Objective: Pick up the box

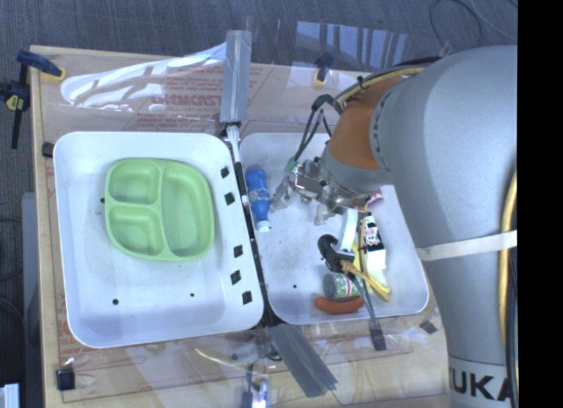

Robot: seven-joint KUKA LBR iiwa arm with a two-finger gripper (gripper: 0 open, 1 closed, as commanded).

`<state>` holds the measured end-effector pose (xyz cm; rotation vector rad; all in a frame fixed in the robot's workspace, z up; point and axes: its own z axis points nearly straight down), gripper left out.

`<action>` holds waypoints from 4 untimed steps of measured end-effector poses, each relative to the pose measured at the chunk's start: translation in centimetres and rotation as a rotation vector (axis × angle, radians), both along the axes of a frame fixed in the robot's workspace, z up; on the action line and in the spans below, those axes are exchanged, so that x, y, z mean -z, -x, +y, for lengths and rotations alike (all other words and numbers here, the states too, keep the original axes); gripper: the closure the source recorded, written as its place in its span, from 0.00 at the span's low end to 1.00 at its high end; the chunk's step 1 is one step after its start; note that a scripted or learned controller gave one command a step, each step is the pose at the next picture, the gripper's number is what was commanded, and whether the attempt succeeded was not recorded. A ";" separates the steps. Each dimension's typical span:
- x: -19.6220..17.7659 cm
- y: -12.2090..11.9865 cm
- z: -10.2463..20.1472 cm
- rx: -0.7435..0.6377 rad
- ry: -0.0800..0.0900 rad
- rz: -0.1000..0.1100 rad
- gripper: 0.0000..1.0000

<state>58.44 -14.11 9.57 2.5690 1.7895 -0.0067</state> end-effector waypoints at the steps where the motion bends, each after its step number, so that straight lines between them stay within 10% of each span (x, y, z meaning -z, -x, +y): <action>1: 0.4 1.5 -1.5 -0.289 -0.013 0.009 0.00; 2: 0.4 -1.3 -3.8 -0.126 -0.012 0.005 0.00; 4: -11.7 -6.0 -6.1 -0.037 -0.012 0.006 0.00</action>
